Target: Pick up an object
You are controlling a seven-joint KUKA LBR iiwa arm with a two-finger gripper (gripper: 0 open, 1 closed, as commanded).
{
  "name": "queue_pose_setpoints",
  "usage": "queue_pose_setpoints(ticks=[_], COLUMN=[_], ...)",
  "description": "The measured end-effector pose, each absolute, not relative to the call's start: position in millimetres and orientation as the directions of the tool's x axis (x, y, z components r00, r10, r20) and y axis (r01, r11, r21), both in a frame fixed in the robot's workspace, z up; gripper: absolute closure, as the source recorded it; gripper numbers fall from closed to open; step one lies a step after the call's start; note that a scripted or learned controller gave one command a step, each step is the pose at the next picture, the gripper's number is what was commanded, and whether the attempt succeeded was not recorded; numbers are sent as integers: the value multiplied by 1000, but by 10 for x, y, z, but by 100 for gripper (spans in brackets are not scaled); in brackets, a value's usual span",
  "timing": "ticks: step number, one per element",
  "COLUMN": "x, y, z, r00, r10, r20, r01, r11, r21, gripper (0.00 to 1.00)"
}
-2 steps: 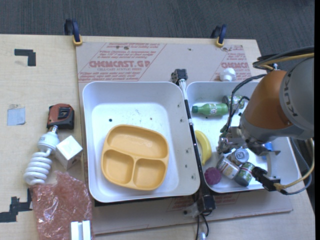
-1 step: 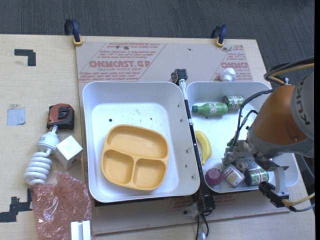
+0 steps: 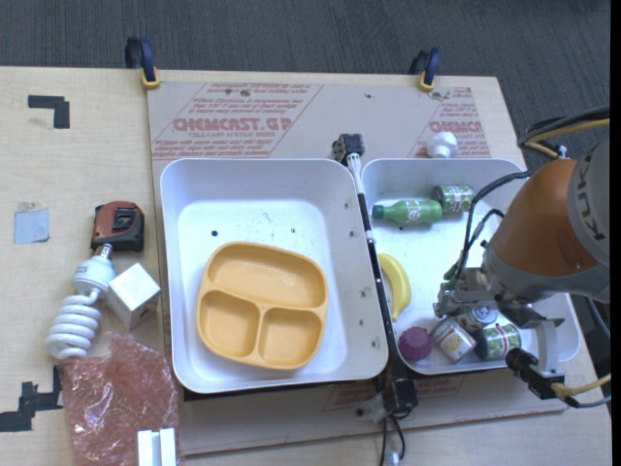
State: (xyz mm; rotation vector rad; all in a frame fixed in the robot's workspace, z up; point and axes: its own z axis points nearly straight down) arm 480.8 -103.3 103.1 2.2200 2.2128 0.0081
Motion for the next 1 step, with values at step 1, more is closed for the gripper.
queue_pose_setpoints(ticks=[1], x=[4976], y=[-169], z=[1925], r00=[-1], r10=[1000], r20=[0], r01=[1000], r11=[1], r21=[2], gripper=[100])
